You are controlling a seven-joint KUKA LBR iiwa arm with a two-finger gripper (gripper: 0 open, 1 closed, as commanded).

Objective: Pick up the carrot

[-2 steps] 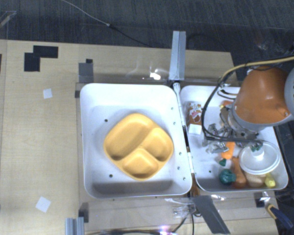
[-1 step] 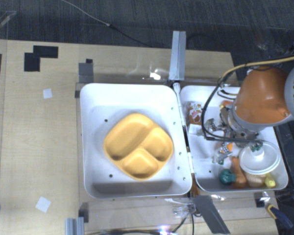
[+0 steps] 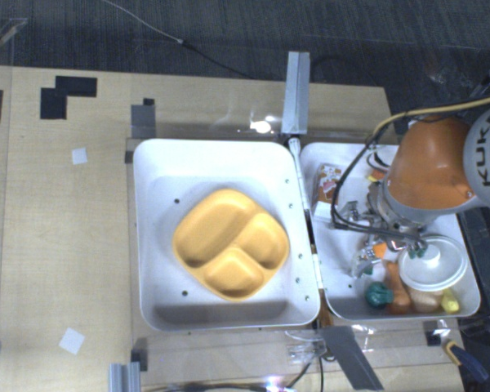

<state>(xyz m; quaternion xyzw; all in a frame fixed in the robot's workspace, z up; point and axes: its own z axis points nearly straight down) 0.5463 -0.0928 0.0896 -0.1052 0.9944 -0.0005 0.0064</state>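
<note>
Two shallow white bins shared the bench; in the right white bin (image 3: 465,296), near its front edge, the orange carrot (image 3: 394,288) lay just below the metal two-finger gripper (image 3: 372,256). Its grasp was unreadable. Reaching seemingly remained; next came closing around the carrot.

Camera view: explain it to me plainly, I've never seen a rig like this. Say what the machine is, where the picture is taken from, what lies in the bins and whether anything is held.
The picture comes from one fixed camera above a bench, looking down at a slant. The grey and orange machine is a robot arm reaching in from the right. Its gripper hangs over the right bin.

The left bin holds a yellow divided tray. The right bin holds a white bowl, a small packet, a green toy and a small yellow piece.

An orange bit by the gripper is probably the carrot. The arm hides too much to tell whether it is held.
</note>
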